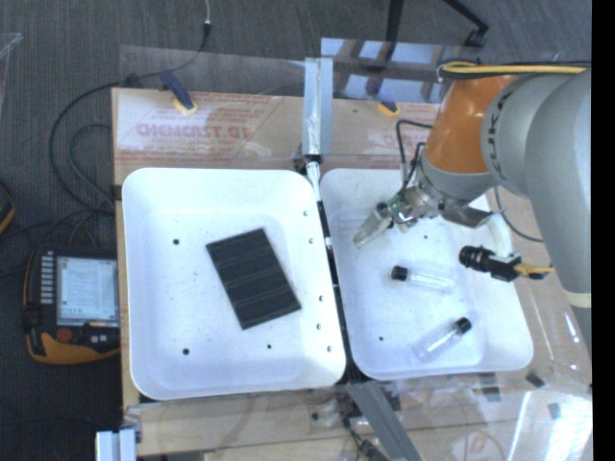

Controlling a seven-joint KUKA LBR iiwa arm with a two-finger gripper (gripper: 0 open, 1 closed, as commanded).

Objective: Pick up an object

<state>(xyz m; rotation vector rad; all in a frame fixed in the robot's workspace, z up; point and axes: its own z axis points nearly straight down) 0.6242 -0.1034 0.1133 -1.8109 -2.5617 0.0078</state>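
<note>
A flat black ribbed panel (253, 278) lies at a slant in the middle of the left bin (144, 286). Two clear vials with black caps lie in the right bin (370, 353): one (423, 278) near its centre, the other (442, 337) closer to the front edge. My gripper (365, 232) hangs over the upper left part of the right bin, pointing down and to the left. It is up and to the left of the nearer vial, apart from it. Nothing shows in its grasp.
The ridge where the two bins meet (330, 257) runs just left of the gripper. A cardboard sheet (211, 133) lies behind the bins. A teach pendant (72, 301) rests on the floor to the left.
</note>
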